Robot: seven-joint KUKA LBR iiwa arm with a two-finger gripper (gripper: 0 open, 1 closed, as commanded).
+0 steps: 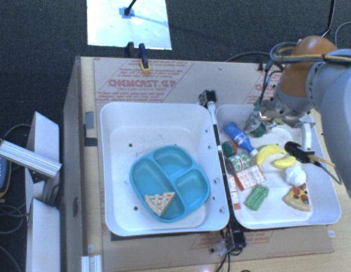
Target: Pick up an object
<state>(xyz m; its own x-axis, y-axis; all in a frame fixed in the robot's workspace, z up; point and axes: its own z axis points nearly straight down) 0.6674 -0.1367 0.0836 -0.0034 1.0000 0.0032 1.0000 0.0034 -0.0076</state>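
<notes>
The gripper is positioned low at the back of the right bin, just beside the blue bottle. Whether anything is grasped cannot be told. No object is seen lifted; the pick is judged outstanding.

Bench topped with printed brown board, 2 shallow white bins side by side, left bin, right bin
</notes>
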